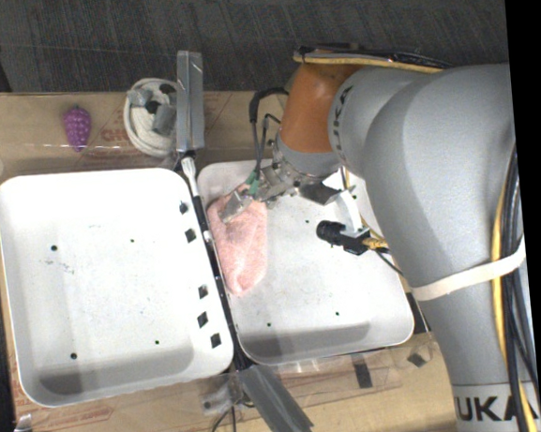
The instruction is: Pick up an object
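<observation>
My claw (241,200) is down in the right bin (356,330), near its top left corner. It is right at the top end of a soft pink thing (240,246), maybe a sponge or cloth. I cannot tell if my claw has hold of it. The pink thing lies flat along the left wall of that bin. The left bin (106,380) sits beside it. A small purple thing (77,127) and a coil of white cord (149,117) lie on the bench (17,120) behind the bins.
</observation>
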Tool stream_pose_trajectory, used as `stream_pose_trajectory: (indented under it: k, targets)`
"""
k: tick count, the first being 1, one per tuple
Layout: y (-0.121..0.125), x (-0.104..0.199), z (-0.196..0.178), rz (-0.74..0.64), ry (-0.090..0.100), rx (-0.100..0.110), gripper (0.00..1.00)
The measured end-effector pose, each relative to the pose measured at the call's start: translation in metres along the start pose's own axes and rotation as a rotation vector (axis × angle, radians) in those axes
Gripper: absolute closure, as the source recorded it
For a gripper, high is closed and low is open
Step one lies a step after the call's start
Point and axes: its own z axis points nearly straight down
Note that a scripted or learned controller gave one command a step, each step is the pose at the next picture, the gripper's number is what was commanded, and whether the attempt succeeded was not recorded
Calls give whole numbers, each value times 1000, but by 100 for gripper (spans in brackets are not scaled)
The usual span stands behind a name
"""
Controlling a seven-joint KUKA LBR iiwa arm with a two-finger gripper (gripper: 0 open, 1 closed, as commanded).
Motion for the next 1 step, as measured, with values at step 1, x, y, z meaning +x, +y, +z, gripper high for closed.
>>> stream_pose_trajectory:
  k: [1]
  targets:
    - [2, 8, 0, -12, -1, 2, 0]
